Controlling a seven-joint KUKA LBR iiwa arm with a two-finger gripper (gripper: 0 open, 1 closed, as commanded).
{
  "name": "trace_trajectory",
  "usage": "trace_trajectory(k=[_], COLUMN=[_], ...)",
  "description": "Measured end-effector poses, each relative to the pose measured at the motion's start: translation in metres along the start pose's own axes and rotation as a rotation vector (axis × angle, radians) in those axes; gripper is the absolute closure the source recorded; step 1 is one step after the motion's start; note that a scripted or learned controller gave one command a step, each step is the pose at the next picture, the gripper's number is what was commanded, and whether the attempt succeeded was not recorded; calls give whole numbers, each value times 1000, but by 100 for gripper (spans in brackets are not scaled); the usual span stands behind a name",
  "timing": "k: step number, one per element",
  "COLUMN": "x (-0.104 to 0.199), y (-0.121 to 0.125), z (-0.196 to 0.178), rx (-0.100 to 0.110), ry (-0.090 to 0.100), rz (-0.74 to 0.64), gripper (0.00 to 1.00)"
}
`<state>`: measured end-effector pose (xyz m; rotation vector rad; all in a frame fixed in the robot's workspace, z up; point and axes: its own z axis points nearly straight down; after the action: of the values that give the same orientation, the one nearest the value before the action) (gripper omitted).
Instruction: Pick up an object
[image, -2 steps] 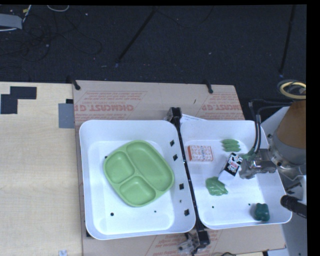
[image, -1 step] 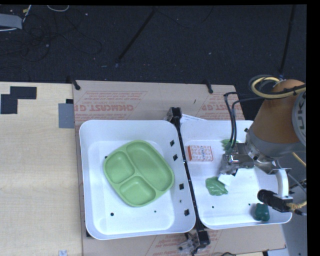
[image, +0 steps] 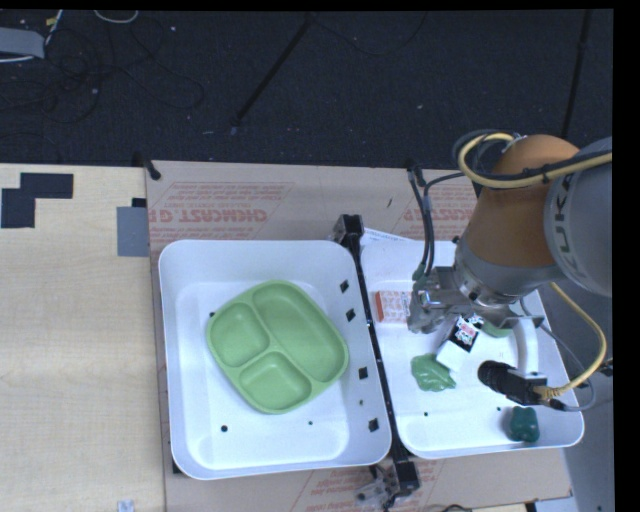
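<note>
Just beside the red-and-white packet (image: 390, 305) in the right bin (image: 462, 418), the jaws hang, open or clenched I cannot tell.

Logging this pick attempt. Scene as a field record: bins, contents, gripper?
left bin: green divided plate, three compartments
right bin: pale green object mid-bin; dark green object at the view's lower right corner; red-and-white packet by the divider
gripper: over right bin, between packet and pale green object
grasp: cannot tell
</note>
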<state>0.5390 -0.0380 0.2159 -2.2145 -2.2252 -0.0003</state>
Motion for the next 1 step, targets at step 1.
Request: trace_trajectory(k=[1], x=[54], y=[28], z=[0], rx=[0], ry=[-1], rz=[0], gripper=[100])
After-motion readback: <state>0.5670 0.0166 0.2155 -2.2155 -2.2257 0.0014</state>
